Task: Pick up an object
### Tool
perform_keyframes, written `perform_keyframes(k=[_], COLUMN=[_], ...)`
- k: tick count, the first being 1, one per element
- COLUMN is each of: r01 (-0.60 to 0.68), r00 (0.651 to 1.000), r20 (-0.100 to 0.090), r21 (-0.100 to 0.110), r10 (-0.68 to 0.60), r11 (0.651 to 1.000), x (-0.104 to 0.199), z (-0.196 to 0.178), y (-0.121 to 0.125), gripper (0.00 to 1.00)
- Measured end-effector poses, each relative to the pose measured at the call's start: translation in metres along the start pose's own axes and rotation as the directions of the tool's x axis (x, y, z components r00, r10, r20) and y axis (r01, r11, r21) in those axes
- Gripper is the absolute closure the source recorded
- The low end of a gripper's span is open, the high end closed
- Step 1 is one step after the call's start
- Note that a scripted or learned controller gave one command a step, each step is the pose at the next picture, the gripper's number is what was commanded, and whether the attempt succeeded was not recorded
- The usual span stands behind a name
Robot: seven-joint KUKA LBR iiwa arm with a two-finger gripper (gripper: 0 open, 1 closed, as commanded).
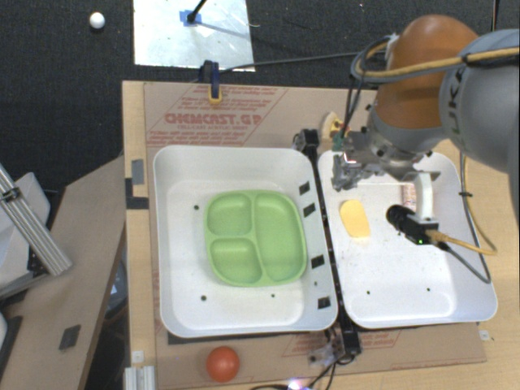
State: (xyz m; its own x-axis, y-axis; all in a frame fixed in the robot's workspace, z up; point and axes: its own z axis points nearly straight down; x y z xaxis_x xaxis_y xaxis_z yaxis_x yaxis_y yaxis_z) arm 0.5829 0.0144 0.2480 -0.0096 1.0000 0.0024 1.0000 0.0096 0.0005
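Camera view: a yellow block lies flat at the left side of the right bin, just below the gripper, whose finger state cannot be told. Probably light, stiff and smooth; best pinched across its narrow sides.

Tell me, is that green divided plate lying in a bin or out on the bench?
In: the green divided plate lies flat inside the left bin.

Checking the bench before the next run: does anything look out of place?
Yes. An orange ball lies outside both bins, on the cardboard below the left bin, so it cannot be picked from a bin. The green tray and yellow piece lie inside.
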Motion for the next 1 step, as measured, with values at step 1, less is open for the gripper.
perform_keyframes(k=[1], r01=[0.000], r00=[1.000], r20=[0.000], r21=[0.001], r10=[0.000], r11=[1.000], x=[0.0520], z=[0.0036], y=[-0.0106], gripper=[1.00])
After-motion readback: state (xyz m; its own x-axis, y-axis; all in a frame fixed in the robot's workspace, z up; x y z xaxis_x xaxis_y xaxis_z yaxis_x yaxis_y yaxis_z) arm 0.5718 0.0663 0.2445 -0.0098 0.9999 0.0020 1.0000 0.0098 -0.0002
